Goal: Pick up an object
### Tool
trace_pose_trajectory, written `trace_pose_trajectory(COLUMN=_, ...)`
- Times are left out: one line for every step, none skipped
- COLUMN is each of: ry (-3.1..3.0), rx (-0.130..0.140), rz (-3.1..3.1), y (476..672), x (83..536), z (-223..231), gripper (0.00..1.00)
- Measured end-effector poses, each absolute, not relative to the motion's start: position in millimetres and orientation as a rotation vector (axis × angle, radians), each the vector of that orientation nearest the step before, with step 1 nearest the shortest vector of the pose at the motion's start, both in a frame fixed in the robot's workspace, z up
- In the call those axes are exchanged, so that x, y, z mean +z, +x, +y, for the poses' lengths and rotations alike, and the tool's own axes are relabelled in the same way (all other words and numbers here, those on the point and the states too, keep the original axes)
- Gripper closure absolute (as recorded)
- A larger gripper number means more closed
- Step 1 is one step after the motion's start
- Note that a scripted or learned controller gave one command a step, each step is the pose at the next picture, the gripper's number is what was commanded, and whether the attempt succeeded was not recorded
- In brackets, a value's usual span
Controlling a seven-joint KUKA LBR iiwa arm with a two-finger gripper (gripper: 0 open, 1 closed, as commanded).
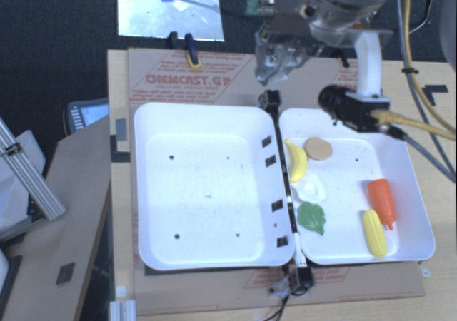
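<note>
The gripper (pixel 275 70) hangs above the worktop's (pixel 428 98) far edge, just beyond the seam where the two white bins meet. Its metal end is a blur from here, so whether the fingers stand wide or narrow I cannot tell; nothing shows between them.

All the objects lie in the right bin (pixel 407 170). A banana (pixel 298 160) curves along its left wall, touching a round tan cookie (pixel 318 148) near the far edge. Just nearer sits a white fried-egg piece (pixel 309 189), then a green leafy piece (pixel 312 217). Toward the right wall an orange carrot (pixel 383 202) lies beside a yellow corn cob (pixel 374 232), close to the near-right corner.

The left bin (pixel 207 187) sits alongside, touching the right one.
</note>
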State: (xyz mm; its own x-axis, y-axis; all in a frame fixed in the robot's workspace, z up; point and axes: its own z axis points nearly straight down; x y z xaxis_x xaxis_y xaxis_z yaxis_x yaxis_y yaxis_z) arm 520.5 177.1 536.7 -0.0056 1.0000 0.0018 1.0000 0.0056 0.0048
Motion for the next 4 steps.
trace_pose_trajectory(ry=2.216, rx=-0.001, rz=2.229, y=496.7, x=450.3, z=207.4, gripper=1.0)
trace_pose_trajectory(ry=2.214, rx=0.01, rz=2.227, y=486.2, x=532.6, z=230.8, gripper=1.0)
trace_pose_trajectory(ry=2.211, rx=0.007, rz=2.232, y=486.5, x=540.3, z=230.4, gripper=1.0)
trace_pose_trajectory(ry=2.205, rx=0.01, rz=2.238, y=486.8, x=551.4, z=230.6, gripper=1.0)
